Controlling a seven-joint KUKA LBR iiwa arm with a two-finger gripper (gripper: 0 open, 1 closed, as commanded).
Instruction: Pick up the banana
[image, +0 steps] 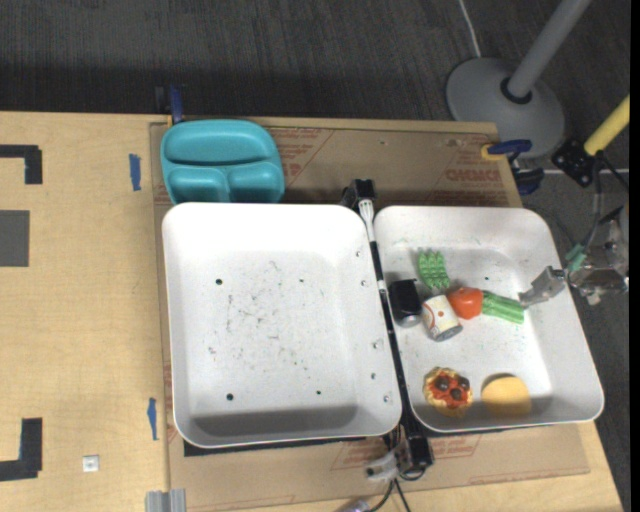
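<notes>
Two shallow white bins sit side by side; the gripper (548, 285) hangs low over the far edge of the right bin (592, 385), and every position below is given from it. We cannot tell from this view whether the gripper is released or clenched, and we see nothing carried in it. We therefore judge the task to be at its start: the approach is under way at most, while the grasp and the lift are not yet done. The banana (507, 393) lies on the bin floor, apart from the gripper, toward the view's lower edge and a little to its left, close to the bin's near wall. It appears as a short, rounded, yellow-orange lump with a smooth matte surface. Its curve and its ends are not clear, so we name it with some reserve, it being the one yellow piece in the bin. Just beside the gripper, to its left, lies a carrot (480, 303) whose green top points toward the gripper. Beyond the carrot stand a small white can (440, 318), a black block (404, 298) and a green ridged piece (432, 270). A round toy (447, 388) with dark spots rests left of the banana, near it but not touching. What remains, in our judgement, is to move down the view to the banana, descend, close and raise it.
</notes>
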